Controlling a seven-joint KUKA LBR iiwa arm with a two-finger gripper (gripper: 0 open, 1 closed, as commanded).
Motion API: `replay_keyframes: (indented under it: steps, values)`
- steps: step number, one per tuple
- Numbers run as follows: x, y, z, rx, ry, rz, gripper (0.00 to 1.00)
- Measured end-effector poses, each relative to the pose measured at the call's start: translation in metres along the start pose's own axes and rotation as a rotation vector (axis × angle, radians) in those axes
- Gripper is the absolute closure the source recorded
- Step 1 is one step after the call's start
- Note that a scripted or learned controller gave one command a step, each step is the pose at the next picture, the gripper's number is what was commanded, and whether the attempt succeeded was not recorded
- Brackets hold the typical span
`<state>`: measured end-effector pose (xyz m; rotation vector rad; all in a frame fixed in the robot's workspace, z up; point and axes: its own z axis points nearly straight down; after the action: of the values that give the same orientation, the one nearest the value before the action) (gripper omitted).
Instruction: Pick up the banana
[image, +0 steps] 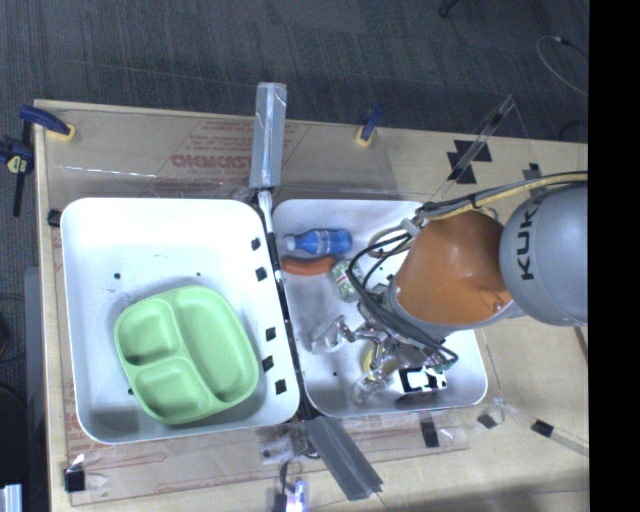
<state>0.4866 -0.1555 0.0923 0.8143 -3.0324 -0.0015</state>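
Glossy orange band (448, 270), rounded.

Bench (150, 150): I see a light wooden top bearing red printed lettering at the far side.
Left bin (90, 230): white, shallow, resting on the bench.
Right bin (310, 215): white, touching the left bin's side.
Clamps (45, 122): blue, at the far edge.

Left bin (90, 240) white, holding pale green divided tray (186, 353). Right bin (320, 400) white: blue bottle (318, 242), orange-red object (305, 265) under it. Arm (545, 255) grey, orange band (450, 270). Bench (150, 150) tan with red print; blue clamps (45, 122) upper left.
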Motion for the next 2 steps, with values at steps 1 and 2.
replay_keyframes:
  steps: [1, 2]
  values:
    - [0.0195, -0.0516, -0.0018, 0.002, -0.002, -0.264, 0.00]
    - [0.0180, -0.0510, -0.0117, 0.000, -0.002, -0.268, 1.00]
